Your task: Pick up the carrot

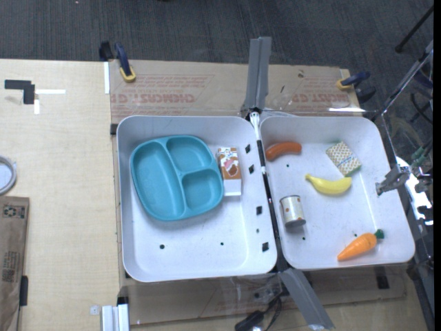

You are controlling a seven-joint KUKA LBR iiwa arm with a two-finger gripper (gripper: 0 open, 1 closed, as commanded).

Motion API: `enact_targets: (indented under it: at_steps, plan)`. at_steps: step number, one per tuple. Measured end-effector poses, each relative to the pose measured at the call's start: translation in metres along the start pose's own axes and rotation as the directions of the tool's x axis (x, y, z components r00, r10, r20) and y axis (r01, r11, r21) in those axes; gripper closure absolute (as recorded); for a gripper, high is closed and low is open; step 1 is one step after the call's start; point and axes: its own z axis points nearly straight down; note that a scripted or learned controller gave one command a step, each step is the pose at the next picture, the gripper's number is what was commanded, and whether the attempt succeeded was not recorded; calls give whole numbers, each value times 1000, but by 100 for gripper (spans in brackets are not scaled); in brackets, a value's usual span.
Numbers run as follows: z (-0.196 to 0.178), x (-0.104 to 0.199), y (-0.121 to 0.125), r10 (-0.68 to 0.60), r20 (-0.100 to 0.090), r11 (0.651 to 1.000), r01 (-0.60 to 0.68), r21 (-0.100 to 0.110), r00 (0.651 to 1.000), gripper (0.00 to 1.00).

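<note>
while the carrot (358, 247) lies in the right bin (386, 150), it rests near that bin's front right corner, orange body pointing toward the front left and green top toward the right wall, with nothing touching it. the gripper (394, 182) sits at the right rim of the same bin, behind the carrot and well apart from it; whether it is apart or together cannot be told from this view, and nothing is seen clamped in it. other contents of the right bin: a yellow banana (329, 185) near the centre, a small metal can (293, 210) on its side by the left wall, an orange sausage-shaped item (283, 149) at the back left, and a patterned sponge block (343, 158) at the back right. the left bin (138, 254) holds a blue divided plate (178, 176) and, just beside its right edge, a small printed box (229, 164). both bins stand side by side on the bench (55, 150).
</note>
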Motion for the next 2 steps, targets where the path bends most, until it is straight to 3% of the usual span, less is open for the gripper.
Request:
enact_targets:
  at_steps: [1,2]
  plan:
    - [151,1,-9,-74,-12,997,74,4,997,0]
    - [157,-2,-9,-351,-6,936,351,-1,936,0]
